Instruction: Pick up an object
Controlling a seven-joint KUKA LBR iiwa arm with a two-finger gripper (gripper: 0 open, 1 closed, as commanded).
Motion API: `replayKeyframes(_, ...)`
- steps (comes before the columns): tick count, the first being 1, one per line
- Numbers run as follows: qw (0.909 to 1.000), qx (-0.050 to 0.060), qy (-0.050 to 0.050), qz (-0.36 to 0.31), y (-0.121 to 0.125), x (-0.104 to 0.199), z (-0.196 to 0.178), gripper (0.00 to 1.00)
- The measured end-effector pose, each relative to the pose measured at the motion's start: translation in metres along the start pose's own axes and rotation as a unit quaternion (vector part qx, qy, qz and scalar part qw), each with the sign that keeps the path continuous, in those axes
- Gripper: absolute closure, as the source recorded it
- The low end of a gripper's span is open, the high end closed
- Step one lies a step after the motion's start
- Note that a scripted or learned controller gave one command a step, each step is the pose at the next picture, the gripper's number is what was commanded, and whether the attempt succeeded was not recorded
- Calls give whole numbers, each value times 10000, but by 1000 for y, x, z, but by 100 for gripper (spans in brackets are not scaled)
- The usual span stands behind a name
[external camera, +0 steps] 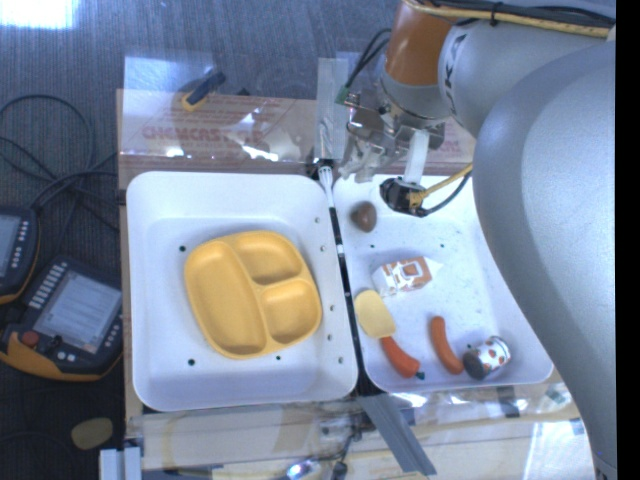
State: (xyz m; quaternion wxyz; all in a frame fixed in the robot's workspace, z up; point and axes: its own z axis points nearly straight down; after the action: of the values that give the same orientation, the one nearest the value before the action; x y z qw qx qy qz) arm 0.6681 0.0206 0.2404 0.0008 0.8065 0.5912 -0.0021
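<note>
While the arm [540, 168] hangs over the right bin, open room: its grey bulk covers that bin's right rim and far right corner. The left and near parts of the floor are open from above.
gripper [362, 156]: over the far edge of the right bin [455, 233], close to the seam between the bins. Spread or pressed together: cannot tell.
seam: the two bin rims run side by side, touching.
left bin [140, 268]: holds the yellow divided tray [255, 293], three compartments, lying flat and skewed to the walls. White floor margin all round it.
brown round item [364, 215]: nearest the gripper, just on its near side, by the right bin's left wall, apart from the rest.
white-and-orange packet [403, 275]: mid-floor, free on all sides.
pale yellow piece [375, 315]: by the left wall, touching the orange stick [402, 358] at its near end.
second orange stick [445, 343]: near edge, just beside the brown-and-white ball [487, 355].
brown-and-white ball: close to the near right corner.
</note>
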Motion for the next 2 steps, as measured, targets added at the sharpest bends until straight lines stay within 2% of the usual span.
replayKeyframes(1,9996,6,-9,-288,21,-68,23,100)
replayKeyframes(2,9991,9,-8,-418,21,-144,76,100)
